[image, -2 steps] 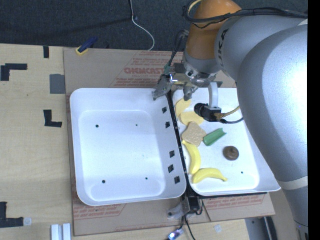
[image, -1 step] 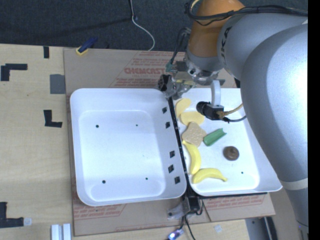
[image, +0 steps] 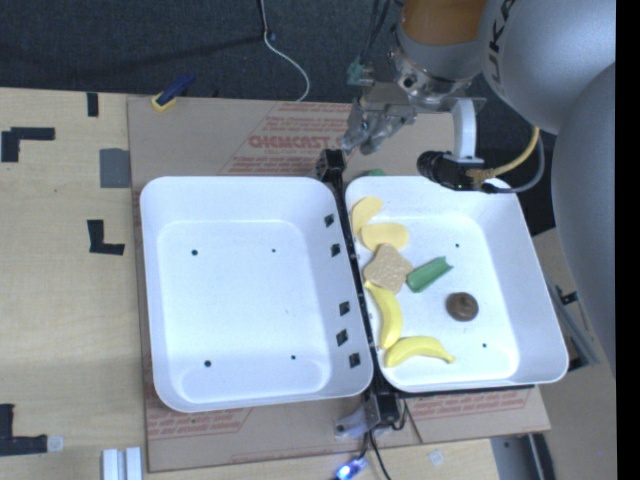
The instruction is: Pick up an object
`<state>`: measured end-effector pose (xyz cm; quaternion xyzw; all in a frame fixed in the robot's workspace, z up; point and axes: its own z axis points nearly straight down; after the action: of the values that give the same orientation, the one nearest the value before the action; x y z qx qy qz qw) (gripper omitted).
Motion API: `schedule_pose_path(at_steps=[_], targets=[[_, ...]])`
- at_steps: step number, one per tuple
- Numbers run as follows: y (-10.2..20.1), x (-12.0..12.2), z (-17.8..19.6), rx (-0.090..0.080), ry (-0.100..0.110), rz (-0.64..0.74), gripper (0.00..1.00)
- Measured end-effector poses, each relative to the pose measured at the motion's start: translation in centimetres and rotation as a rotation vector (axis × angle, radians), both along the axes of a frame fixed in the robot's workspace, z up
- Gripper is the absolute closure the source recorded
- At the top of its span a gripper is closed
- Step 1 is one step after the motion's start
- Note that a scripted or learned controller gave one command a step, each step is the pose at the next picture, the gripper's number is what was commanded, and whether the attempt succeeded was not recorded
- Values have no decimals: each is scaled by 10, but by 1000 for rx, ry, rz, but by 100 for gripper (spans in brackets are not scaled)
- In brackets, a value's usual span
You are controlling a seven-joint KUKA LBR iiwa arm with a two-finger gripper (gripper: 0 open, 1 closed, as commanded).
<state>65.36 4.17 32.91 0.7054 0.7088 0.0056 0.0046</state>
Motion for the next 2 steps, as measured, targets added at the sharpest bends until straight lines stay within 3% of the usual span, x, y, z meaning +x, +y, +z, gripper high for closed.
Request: schedule_pose_path(at_steps=[1,2], targets=[[55,-20,-60,-2,21,1,100],[4,-59,-112,-4,24,-9,100]])
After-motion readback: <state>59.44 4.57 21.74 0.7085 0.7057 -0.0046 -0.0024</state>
